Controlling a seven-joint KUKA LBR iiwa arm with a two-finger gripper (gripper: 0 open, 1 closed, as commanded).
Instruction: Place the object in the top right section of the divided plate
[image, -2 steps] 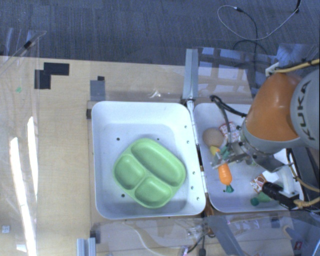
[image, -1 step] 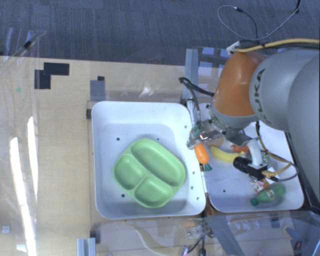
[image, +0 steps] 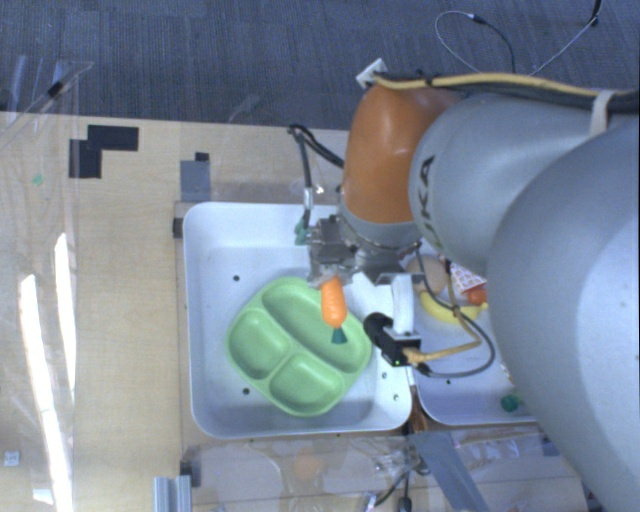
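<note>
A green divided plate (image: 290, 350) lies tilted in the left white bin (image: 215, 300). An orange toy carrot (image: 332, 303) with a dark green stalk end sits over the plate's right-hand rim, at the section nearest the arm. Its upper tip meets the underside of my gripper (image: 326, 268), which hangs directly above it under the orange wrist band. The arm's bulk hides how the carrot and gripper meet, and whether the carrot rests on the plate or hangs just above it.
The right bin (image: 470, 405) is largely covered by the arm; it holds a yellow banana-like piece (image: 440, 310), a red-orange item (image: 472, 292) and a small green object (image: 511, 403). A black cable plug (image: 385, 338) dangles beside the plate's right edge.
</note>
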